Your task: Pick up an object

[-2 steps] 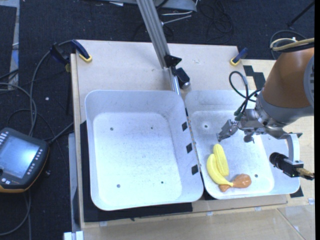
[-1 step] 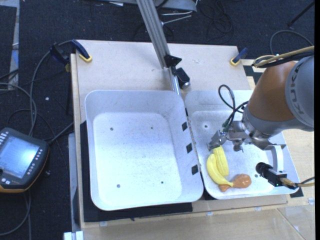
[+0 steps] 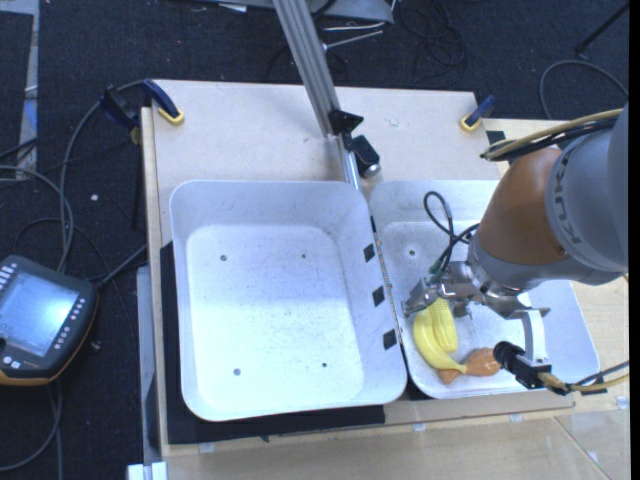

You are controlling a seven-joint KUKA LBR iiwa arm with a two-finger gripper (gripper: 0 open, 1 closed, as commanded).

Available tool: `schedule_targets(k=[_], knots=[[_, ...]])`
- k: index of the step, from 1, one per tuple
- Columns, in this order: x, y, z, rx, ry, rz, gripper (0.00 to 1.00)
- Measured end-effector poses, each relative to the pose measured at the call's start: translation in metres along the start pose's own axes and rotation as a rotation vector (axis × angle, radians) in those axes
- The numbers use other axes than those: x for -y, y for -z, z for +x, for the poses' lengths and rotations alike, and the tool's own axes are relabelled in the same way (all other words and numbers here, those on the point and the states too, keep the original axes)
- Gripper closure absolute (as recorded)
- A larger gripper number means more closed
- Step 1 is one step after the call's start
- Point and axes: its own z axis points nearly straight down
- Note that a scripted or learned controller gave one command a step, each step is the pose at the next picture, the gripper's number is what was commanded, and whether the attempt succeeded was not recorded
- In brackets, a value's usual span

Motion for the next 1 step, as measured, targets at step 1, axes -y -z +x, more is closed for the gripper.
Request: schedule_targets(k=[1], knots=[[-0.0014,0.0122,-0.0001,0.000,0.000,-0.005,1.00]])
